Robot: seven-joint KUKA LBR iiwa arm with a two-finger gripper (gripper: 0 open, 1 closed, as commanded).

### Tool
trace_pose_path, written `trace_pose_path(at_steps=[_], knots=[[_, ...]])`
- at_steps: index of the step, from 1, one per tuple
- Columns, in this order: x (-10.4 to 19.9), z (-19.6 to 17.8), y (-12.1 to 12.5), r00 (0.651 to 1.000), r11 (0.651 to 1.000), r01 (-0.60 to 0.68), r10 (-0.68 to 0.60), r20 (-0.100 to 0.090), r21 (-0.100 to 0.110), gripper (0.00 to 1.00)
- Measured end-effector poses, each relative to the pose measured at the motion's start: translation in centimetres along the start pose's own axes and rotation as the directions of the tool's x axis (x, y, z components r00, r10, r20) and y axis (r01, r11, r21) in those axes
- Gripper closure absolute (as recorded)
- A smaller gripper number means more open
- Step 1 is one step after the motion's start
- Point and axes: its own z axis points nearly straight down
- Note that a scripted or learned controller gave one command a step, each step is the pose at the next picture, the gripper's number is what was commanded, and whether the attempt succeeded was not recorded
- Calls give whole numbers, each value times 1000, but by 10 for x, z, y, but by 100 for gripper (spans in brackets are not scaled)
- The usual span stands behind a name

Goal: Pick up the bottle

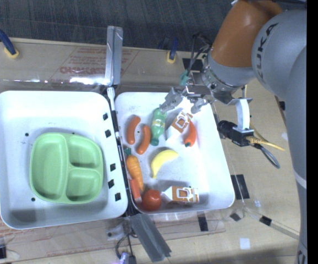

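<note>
Green bottle (157, 126) lies in the right bin (217, 164) near its far edge, beside two sausages (137, 133), unheld. Pincer (185, 99) hovers just above and beside it, fingers spread open, holding nothing, likely lining up a grasp. Banana (162, 160) sits mid-bin; green plate (66, 168) in left bin.

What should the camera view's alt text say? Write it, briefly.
The gripper hangs above the green bottle in the right bin, among sausages, a banana, carrots and a tomato. The left bin holds a green divided plate.
</note>
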Motion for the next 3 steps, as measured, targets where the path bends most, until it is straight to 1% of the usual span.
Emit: trace_pose_path(at_steps=[1, 2, 3], knots=[[9, 94, 13, 1000, 1000, -21, 21, 0, 0, 0], [-20, 169, 43, 988, 988, -155, 155, -2, -4, 0], [5, 183, 32, 998, 998, -60, 60, -1, -1, 0]])
